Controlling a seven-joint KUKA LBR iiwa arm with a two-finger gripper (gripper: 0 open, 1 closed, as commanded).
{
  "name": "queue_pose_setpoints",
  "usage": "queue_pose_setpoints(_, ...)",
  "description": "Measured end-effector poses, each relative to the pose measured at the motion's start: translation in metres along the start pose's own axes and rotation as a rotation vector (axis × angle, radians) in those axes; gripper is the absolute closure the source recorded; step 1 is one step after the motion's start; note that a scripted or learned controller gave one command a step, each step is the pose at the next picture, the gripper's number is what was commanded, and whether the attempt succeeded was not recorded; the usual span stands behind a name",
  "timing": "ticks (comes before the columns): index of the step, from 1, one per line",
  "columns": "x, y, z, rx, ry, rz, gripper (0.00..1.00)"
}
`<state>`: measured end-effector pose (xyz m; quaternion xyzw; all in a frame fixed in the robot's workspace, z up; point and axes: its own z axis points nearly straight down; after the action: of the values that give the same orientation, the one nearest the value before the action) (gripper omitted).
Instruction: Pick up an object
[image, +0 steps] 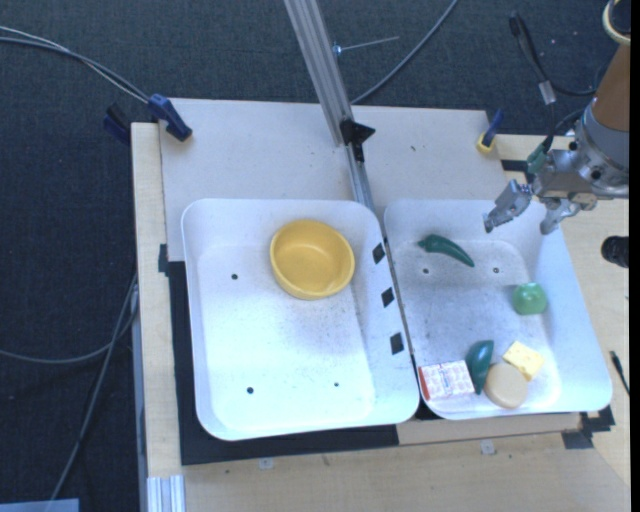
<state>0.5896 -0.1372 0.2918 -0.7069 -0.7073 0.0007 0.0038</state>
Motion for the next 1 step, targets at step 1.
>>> queue_pose_setpoints(1, 0.0098, -0.0039, 0.0575, 0.009, 0.001, 0.000, 0.00)
